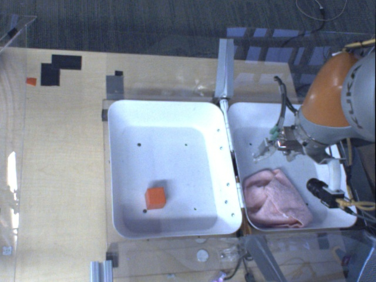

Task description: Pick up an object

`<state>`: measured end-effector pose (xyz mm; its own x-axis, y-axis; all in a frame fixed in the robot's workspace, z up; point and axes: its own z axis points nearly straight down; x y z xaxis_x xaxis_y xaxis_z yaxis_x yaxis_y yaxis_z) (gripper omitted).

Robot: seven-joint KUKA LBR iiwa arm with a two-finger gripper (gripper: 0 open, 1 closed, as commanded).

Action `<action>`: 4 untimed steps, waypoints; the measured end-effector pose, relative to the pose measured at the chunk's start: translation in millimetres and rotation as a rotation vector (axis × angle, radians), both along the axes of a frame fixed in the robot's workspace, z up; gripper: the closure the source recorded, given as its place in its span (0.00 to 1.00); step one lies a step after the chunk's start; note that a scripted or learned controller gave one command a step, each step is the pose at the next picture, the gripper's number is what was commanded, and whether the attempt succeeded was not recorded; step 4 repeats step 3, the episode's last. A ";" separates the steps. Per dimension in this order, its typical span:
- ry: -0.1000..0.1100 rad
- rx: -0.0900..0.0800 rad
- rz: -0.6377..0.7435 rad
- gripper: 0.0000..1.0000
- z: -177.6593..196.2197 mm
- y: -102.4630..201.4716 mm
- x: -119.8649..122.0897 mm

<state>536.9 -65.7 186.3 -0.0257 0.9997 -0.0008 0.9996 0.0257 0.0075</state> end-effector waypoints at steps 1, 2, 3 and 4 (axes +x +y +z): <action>-0.006 -0.002 0.009 1.00 10.8 1.0 2.3; 0.005 0.001 0.000 1.00 -2.2 36.6 -35.2; 0.005 0.001 0.000 0.00 -2.1 36.5 -35.1; 0.005 0.001 0.000 0.00 -2.1 36.5 -35.1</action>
